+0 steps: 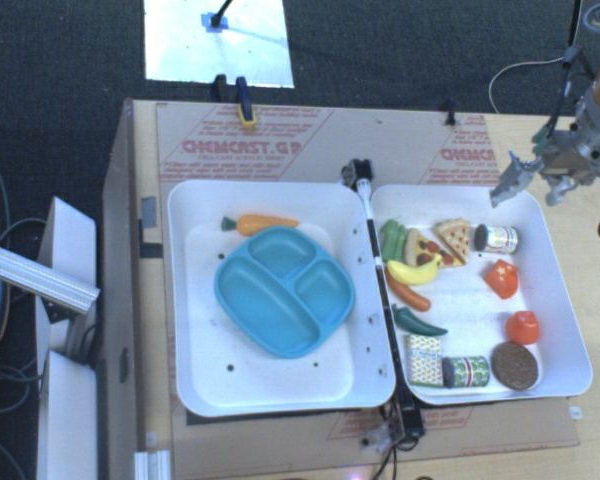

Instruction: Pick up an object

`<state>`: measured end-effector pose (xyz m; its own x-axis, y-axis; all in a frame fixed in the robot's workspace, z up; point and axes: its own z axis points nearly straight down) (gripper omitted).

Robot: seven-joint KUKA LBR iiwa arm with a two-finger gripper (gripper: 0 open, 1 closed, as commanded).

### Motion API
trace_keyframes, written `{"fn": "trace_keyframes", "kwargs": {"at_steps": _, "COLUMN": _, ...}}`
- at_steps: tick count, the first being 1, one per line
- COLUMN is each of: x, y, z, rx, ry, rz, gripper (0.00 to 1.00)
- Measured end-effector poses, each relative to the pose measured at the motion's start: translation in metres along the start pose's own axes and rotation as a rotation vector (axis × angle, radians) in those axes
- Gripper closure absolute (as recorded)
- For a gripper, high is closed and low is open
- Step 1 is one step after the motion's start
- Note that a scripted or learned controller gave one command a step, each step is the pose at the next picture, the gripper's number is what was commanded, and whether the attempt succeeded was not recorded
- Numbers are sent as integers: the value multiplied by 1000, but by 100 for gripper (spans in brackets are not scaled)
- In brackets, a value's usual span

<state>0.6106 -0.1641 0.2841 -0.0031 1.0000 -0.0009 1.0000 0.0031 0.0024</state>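
We find the gripper (533, 181) above the right bin's (565, 298) far rim, its two fingers spread apart and clamped on nothing. The can (497, 238) lies inside that bin, just below the gripper, with the pizza (452, 237) beside it.

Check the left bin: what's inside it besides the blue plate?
The left bin holds a blue divided plate and a toy carrot beside the plate's far edge. The plate's three compartments look bare. Whatever lies under the plate is covered.
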Motion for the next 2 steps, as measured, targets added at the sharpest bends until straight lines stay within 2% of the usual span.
{"fn": "trace_keyframes", "kwargs": {"at_steps": 1, "x": -31, "y": -22, "z": 72, "rx": 2, "ry": 0, "rz": 2, "gripper": 0}}
{"fn": "trace_keyframes", "kwargs": {"at_steps": 2, "x": -42, "y": -35, "z": 196, "rx": 3, "ry": 1, "rz": 2, "gripper": 0}}
